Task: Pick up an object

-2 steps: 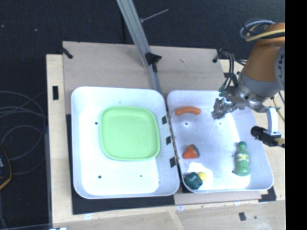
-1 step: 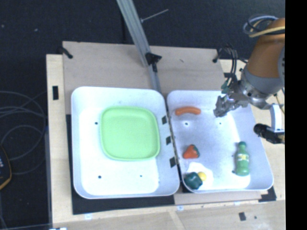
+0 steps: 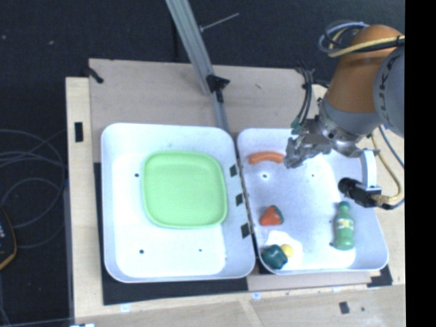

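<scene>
My claw (image 3: 294, 157) hangs over the far part of the right bin (image 3: 381, 251), its tip just beside the right end of the orange sausage-shaped piece (image 3: 265, 158); I cannot tell whether it touches that piece, and nothing shows me how the claw itself is set, so I leave that unsaid; my arm (image 3: 357, 80) comes in from the right, grey below and orange above the wrist, with cables looping off it.

The orange sausage-shaped piece lies flat near the far left corner of the right bin, close to the wall shared with the left bin (image 3: 112, 155); nearer the front, a small orange-red thing with a green top (image 3: 271, 216) sits by that same wall; in the front left corner a dark green lump (image 3: 275, 255) rests against a yellow and white item (image 3: 289, 246), perhaps a toy egg, though the view is too coarse to be sure; a green bottle (image 3: 343, 227) lies toward the right side, well apart from the rest.

In the left bin a pale green square plate (image 3: 184, 188) lies flat, a little towards the far side; both bins sit side by side on the desk (image 3: 150, 80).
</scene>
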`<state>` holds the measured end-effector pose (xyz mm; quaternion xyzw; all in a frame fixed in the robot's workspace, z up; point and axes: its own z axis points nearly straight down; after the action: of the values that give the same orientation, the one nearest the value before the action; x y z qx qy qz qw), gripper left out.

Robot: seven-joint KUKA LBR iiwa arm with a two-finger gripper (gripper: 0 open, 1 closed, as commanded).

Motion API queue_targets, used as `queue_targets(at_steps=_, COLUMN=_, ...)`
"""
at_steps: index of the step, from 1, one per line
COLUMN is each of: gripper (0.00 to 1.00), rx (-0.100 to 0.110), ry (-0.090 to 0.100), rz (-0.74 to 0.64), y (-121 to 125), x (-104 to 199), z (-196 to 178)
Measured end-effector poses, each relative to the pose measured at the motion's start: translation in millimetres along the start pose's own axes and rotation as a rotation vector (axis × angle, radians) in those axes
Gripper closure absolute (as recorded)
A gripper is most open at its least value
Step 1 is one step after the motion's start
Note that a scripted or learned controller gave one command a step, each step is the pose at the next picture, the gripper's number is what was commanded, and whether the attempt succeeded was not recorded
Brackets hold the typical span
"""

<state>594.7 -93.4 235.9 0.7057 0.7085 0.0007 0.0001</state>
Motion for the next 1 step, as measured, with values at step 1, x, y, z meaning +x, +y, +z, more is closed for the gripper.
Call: queue_targets(at_steps=1, gripper=1.00, rx=0.001, ry=0.000, rz=0.001, y=0.6, x=44.4, z=2.6)
